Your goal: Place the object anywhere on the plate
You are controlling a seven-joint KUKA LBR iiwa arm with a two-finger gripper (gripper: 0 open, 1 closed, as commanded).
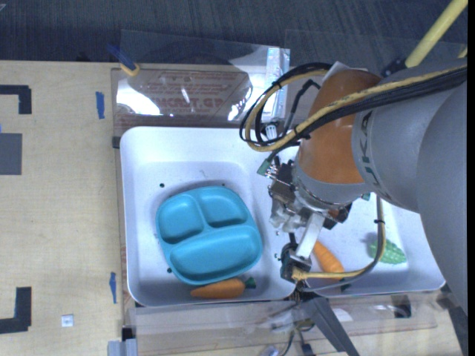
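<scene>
I am looking down at the two white bins, and the pincer is hanging low over the right bin, close to the wall between the bins. Whether its fingers are apart or together, I cannot tell from this angle. Just beside it an orange toy carrot is lying on the bin floor — I am taking this one as the object, but I am not sure. A second carrot is lying in the left bin, touching the near edge of the blue divided plate. I am judging the carrot as light, stiff and a little slippery, probably smooth plastic. I am thinking the best hold is across its thicker part, not at the narrow tip — there it may slide out.
</scene>
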